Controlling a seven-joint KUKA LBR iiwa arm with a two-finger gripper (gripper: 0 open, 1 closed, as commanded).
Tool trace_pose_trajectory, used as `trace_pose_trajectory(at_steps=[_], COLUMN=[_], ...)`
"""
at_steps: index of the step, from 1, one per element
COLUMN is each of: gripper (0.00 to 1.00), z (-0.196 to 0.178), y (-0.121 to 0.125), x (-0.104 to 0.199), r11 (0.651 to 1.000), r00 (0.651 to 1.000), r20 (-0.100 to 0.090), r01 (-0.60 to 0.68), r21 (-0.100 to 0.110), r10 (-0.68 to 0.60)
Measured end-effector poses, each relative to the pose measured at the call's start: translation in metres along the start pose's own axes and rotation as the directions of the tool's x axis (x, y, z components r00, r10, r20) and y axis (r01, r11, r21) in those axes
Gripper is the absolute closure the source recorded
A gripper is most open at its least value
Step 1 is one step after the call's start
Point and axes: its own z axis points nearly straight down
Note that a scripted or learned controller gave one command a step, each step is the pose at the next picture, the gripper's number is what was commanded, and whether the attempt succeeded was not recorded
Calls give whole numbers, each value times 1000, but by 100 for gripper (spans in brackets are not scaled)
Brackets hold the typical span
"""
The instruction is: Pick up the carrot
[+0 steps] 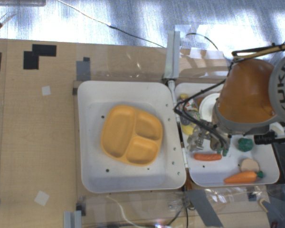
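1. The yellow plate (131, 134) sits apart in the left bin (90, 141).
2. The jaws (205, 143), state unclear, hover above a red sausage (208, 157); they may take it by mistake.
3. The carrot (241, 177) lies in the right bin's (206, 178) front corner, touching a bun (249, 165) that a grab could bump.

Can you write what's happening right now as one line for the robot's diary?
task: pick up carrot | tool: above right bin, away from carrot | carrot: lying in bin, not held

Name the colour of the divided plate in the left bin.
Yellow-orange divided plate, seen in the camera view.
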Motion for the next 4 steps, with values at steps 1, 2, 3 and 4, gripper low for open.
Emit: trace_pose_trajectory(at_steps=[1, 2, 3, 4], gripper=[100, 0, 0, 0], z=[-123, -120, 1, 12], y=[-133, -129, -70, -11], x=[-40, -39, -16, 0], r11=[1000, 1000, 993, 1000], r00=[1000, 1000, 993, 1000], r20=[4, -3, -16, -9], r01=[17, 24, -115, -14], r21=[8, 6, 7, 3], r10=[-17, -24, 115, 14])
